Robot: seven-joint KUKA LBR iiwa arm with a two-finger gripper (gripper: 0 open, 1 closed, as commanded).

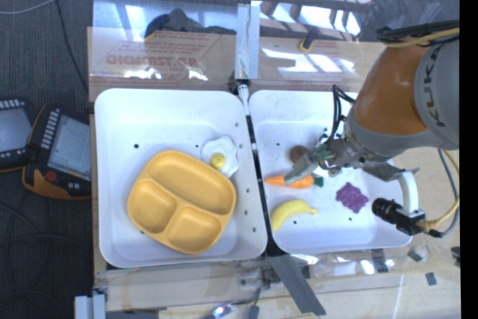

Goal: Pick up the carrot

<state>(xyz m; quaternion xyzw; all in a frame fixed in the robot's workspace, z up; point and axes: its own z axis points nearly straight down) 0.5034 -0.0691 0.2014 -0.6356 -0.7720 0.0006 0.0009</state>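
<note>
Camera view, two white bins.
Left bin [119, 116]: yellow tray [181, 199], egg [219, 155]. Right bin [284, 112]: carrot [287, 180], banana [290, 212], grapes [352, 197]; gripper [308, 165] over carrot, finger state impossible to tell.

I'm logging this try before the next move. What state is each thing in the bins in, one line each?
carrot: lying flat in the right bin, hand at its leafy end
banana: lying loose near the front wall
purple grapes: lying loose, untouched
yellow tray: upright in the left bin
fried egg: flat, touching the tray's rim
</note>
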